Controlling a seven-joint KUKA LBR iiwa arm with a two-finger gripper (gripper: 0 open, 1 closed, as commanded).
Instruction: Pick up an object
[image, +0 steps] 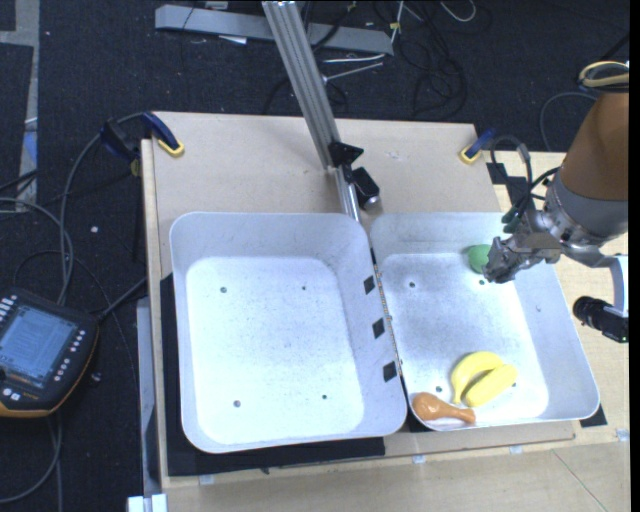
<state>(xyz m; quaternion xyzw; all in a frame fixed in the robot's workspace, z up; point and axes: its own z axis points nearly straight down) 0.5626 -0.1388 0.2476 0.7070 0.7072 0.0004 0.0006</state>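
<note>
White, both bins sit side by side on your pale wooden surface, their inner rims touching along the middle. Your left bin shows a bare speckled floor. Your right bin carries three things. A green object lies near its far edge; it is small and round-looking, and you cannot tell more about it. A yellow banana lies near the front edge, curved, with an orange spoon-shaped piece touching or just beside it at the front left corner of that bin.

Your grey arm, with its orange band above the wrist, comes in from the right and hangs over the far side of the right bin. The end effector sits low just beside the green object, on its right side, apparently touching it or overlapping it from this angle. It reads as a dark mass, so you cannot tell how wide it stands or whether anything is caught in it. The banana and the orange piece lie well apart from it.

A slanted metal rail crosses the far side of the surface toward the seam between the bins. Yellow clamps grip the far corners. A handheld control pad rests on the dark floor at the left, among cables.
</note>
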